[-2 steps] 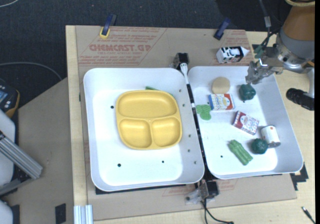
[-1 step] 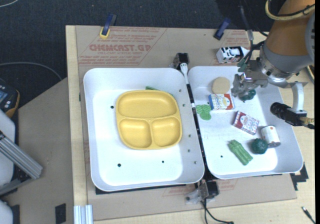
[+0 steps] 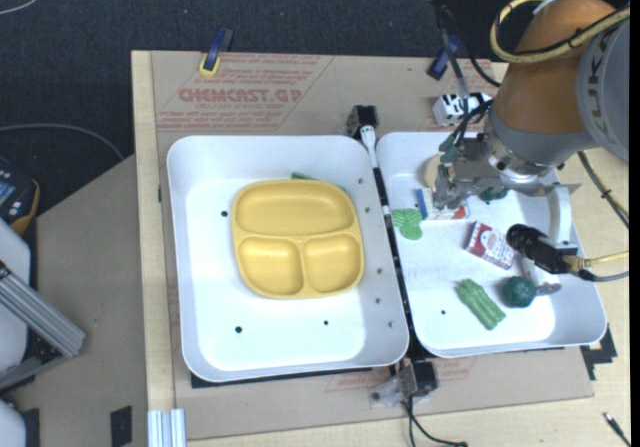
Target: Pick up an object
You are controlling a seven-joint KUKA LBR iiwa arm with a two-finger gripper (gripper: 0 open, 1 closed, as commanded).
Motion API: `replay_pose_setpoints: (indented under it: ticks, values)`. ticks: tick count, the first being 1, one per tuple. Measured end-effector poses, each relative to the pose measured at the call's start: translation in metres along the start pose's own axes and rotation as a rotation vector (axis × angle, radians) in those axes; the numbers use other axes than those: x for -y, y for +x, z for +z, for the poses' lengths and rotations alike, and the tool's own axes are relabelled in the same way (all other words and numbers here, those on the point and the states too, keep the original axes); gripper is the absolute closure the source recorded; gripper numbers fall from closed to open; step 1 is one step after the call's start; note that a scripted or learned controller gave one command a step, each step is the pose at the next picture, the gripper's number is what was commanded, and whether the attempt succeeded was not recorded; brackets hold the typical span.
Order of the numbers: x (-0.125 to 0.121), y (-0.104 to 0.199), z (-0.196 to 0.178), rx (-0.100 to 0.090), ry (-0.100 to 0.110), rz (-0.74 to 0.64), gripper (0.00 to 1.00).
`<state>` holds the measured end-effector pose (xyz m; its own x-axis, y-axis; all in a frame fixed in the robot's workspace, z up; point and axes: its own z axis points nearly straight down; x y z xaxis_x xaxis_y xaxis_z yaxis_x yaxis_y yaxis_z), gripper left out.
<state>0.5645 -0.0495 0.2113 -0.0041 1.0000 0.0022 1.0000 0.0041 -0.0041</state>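
My gripper (image 3: pixel 452 191) hangs low over the back left part of the right bin (image 3: pixel 570 327), under the grey wrist and orange band. A small blue and red thing (image 3: pixel 424 203) lies just left of it, touching or nearly so. A light green piece (image 3: pixel 407 223) rests by the bin's left wall. A red and white packet (image 3: pixel 488 245) lies in the middle. Nearer the front sit a teal round thing (image 3: pixel 518 291) and a long green ridged thing (image 3: pixel 480 303). I see nothing between the gripper's tips.
The left bin (image 3: pixel 200 325) holds a yellow divided plate (image 3: pixel 297 237), with a thin green thing (image 3: pixel 303 176) peeking out behind it. A black clamp (image 3: pixel 362 120) sits at the back where the bins meet. Cardboard lies under both bins.
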Motion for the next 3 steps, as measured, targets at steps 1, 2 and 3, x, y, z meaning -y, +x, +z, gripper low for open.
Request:
replay_pose_setpoints:
  ticks: [1,2,3]
  values:
    - [0.030,0.045,-0.015,-0.001,-0.001,-0.001,1.00]
    - [0.053,0.098,-0.007,0.000,0.001,-0.001,1.00]
    - [0.076,0.113,-0.003,0.001,0.001,0.002,1.00]
